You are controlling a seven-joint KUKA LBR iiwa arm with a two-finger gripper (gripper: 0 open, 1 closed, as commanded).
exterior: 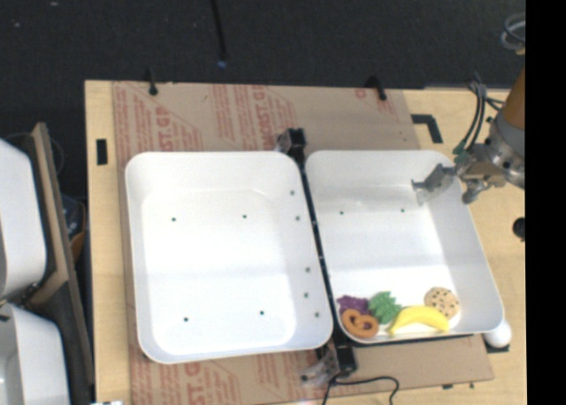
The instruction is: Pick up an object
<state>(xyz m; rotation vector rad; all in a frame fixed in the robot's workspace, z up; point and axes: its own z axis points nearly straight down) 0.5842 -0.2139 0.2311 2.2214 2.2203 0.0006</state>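
Several small toy foods lie along the near edge of the right bin (398,244): a purple grape bunch (352,304), an orange pretzel (360,324), a green leafy piece (385,306), a yellow banana (418,318) and a brown cookie (441,302). My gripper (449,185) hangs over the far right corner of that bin, well away from the toys. It is open, and nothing sits between its fingers.
The left bin (221,253) stands beside the right one, both on a cardboard sheet (221,116) over the bench. A black clip (291,141) sits where the bins meet at the back. White equipment (18,217) stands at the far left.
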